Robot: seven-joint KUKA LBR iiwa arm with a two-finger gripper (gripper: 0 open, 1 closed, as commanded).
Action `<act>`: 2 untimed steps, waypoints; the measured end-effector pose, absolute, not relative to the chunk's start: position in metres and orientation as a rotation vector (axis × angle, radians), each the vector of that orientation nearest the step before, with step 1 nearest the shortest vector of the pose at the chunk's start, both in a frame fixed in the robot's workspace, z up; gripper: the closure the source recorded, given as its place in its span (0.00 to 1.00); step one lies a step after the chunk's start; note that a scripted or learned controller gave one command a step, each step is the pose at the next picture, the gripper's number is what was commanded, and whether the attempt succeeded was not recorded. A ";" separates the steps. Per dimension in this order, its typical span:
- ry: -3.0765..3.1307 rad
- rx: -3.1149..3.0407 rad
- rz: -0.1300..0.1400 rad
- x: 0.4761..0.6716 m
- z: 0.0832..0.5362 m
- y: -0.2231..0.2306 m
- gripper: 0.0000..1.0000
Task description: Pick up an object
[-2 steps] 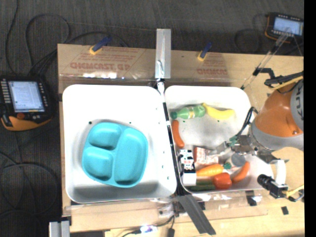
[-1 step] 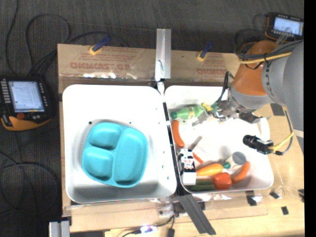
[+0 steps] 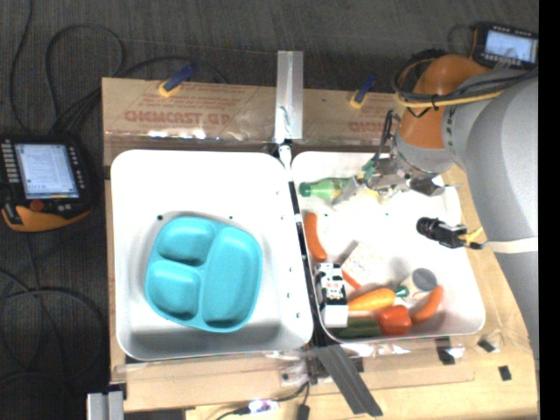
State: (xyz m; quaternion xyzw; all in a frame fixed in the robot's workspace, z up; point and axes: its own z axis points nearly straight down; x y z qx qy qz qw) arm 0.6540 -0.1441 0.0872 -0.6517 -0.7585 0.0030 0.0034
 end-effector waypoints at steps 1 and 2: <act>-2.204 -2.239 0.004 0.649 0.138 -0.120 0.00; -2.188 -2.284 -0.018 0.670 0.111 -0.142 0.00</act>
